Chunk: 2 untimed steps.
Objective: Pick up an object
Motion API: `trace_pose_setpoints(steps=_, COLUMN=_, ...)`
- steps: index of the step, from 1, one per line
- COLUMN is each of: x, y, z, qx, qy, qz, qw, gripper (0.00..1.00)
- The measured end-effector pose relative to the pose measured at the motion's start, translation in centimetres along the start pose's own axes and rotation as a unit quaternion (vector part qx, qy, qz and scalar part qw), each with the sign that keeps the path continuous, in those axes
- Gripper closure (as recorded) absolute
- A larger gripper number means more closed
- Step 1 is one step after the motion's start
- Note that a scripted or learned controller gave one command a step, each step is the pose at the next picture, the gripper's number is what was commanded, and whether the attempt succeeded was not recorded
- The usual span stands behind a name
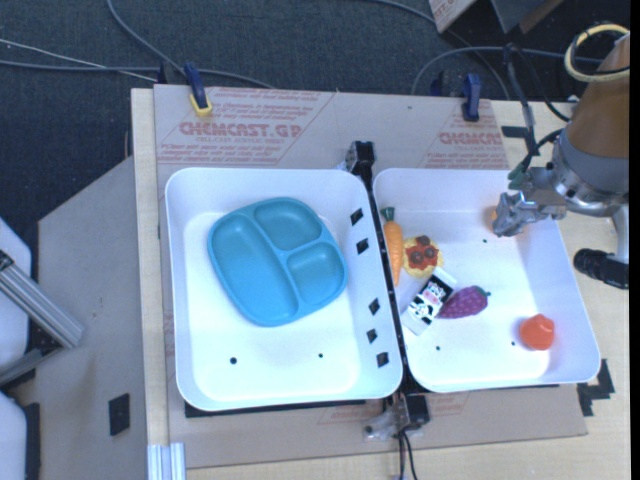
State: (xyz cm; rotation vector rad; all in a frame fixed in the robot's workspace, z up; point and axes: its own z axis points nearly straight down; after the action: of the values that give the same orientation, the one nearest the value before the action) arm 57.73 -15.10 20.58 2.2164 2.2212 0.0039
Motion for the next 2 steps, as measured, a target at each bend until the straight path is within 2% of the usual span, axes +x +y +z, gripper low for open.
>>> trace_pose_setpoints(steps=1, x=0.5, y=-0.5, z=-5.9, qx=-0.001, qy=0.000, qz=0.000, qw=1.0000, gripper=1.00)
trace_pose_setpoints(steps=2, x=0.6, y=-0.4, z=-7.2, qx=0.001, qy=0.000, qz=0.000, qw=1.0000, gripper=1.00)
